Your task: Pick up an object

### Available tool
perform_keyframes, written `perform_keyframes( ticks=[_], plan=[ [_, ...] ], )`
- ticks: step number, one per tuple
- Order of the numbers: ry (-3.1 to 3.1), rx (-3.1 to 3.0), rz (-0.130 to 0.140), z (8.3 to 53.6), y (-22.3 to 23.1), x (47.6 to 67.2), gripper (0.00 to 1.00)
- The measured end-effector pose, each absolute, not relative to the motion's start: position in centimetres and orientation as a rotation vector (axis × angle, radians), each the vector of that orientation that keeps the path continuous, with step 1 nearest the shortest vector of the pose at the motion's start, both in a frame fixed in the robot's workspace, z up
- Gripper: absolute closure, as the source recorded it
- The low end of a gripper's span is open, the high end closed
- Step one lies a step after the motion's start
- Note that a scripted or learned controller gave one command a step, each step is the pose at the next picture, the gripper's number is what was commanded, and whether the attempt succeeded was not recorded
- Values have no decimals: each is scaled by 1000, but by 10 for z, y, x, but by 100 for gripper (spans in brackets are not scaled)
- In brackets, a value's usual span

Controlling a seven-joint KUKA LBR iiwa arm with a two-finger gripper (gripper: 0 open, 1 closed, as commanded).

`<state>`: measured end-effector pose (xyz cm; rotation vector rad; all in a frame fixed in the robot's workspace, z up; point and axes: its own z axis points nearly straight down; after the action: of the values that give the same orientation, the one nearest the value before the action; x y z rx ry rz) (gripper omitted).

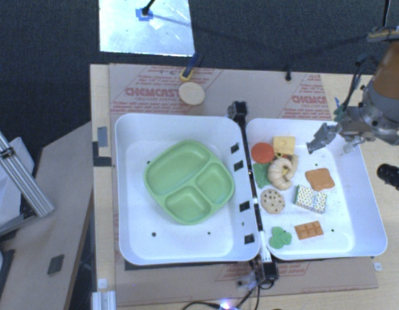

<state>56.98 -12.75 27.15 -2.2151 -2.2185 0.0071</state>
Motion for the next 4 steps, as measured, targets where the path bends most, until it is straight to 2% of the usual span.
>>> perform_keyframes(
  ticks=[1, 4],
  plan=[
    [-2226, -2219, -2, 277, -127, 572, 0],
    [-2221, -2220, 3, 104, -130, 590, 0]
  ],
)
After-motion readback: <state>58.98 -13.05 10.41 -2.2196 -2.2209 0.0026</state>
